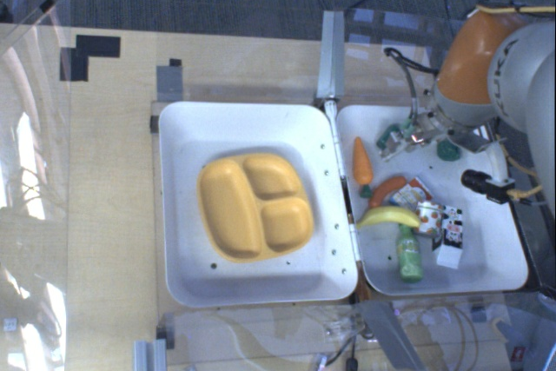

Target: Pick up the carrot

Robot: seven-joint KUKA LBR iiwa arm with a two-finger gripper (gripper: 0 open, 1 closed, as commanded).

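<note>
The smooth orange tapered carrot (362, 161) lies in the right shallow white plastic bin (486, 278) near its left wall, long axis running roughly up and down the view, thin tip toward the far edge. The gripper (415, 133) hovers well right of it over the bin's far part; whether it is released or clenched I cannot tell, being small and blurred. A yellow moulded three-compartment tray (255, 206) sits in the left bin (182, 187)

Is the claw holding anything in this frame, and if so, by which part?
Nothing is seen held. The claw sits in the right bin, apart from the carrot, which lies by the bin's left wall.
</note>
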